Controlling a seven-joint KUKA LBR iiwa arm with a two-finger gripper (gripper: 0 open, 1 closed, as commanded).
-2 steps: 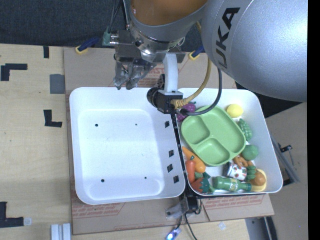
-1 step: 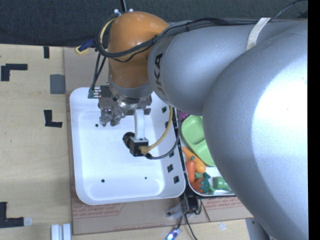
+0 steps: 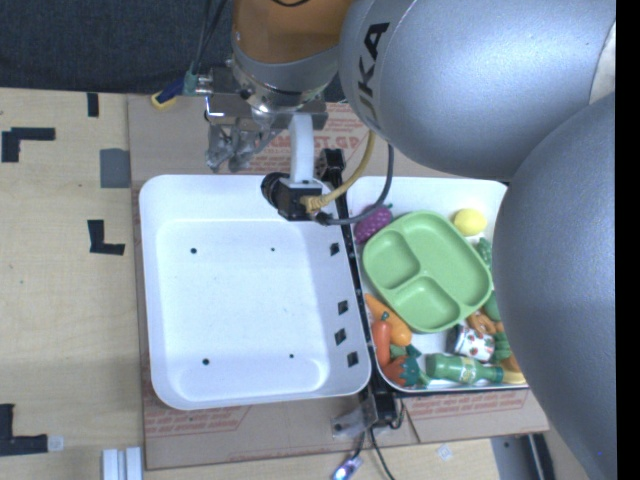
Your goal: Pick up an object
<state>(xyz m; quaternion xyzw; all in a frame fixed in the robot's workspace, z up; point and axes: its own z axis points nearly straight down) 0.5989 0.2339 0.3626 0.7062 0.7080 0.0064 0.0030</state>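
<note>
Two bins sit on the bench [image 3: 60, 188]. Every candidate lies in the right bin [image 3: 440, 184], around the green plate [image 3: 425, 268]. A yellow ball [image 3: 468, 220] rests just beyond the plate's far right corner, and a purple piece [image 3: 373, 223] touches its far left edge. A carrot [image 3: 383, 338] and a green bottle [image 3: 455, 368] crowd its near side among other small toys.

The pincer [image 3: 232, 150] hangs well to the far left of the plate, over cardboard [image 3: 180, 118] beyond the far rim of the left bin [image 3: 160, 298]. I cannot tell whether it is released or clenched, and no object shows at it.

The main risk, as I judge it, is a descent from this spot. It would meet cardboard or the rim and come up with nothing. Once the pincer is over the plate, other troubles follow:
- The plate is broad and shallow, so it would likely slip or tip.
- The ball could roll away at a touch.
- The packed toys on the near side invite a nudge, or a double grab that drops both.
</note>
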